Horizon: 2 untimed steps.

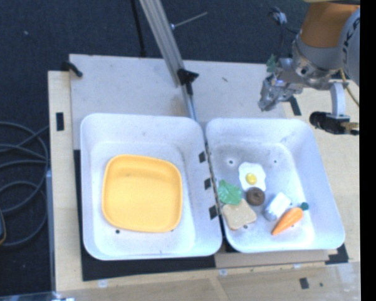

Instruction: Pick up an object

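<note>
On the left I see a yellow plate lying flat in the left bin. In the right bin the objects cluster toward the front: a green leaf, a toast slice touching it, a fried egg, a brown disc, a white block and a carrot. My gripper hangs above the surface just behind the right bin; I cannot tell how its fingers stand.
</note>
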Available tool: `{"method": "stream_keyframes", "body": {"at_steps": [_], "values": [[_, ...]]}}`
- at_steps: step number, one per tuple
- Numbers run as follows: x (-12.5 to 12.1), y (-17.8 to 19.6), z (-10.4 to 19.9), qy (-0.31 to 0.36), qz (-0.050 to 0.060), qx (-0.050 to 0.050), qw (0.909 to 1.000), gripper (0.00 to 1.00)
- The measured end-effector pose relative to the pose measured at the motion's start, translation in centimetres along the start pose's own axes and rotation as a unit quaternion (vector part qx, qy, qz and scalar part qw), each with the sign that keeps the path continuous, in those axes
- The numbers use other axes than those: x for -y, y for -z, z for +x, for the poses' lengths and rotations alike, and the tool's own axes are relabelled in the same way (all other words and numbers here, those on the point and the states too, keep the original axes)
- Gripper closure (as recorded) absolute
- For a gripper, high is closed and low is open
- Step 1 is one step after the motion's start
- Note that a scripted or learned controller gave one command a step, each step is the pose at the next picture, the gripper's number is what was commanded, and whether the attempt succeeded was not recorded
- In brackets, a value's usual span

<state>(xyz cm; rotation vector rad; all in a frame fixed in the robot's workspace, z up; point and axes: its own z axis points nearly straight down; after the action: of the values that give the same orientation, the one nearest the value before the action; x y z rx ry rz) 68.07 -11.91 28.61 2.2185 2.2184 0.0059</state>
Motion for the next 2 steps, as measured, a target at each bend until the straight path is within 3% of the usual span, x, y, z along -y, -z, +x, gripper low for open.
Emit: {"method": "stream_keyframes", "body": {"at_steps": [2], "values": [[1.7, -1.7, 10.8, 0.002, 0.002, -0.001, 1.0000, 1.00]]}}
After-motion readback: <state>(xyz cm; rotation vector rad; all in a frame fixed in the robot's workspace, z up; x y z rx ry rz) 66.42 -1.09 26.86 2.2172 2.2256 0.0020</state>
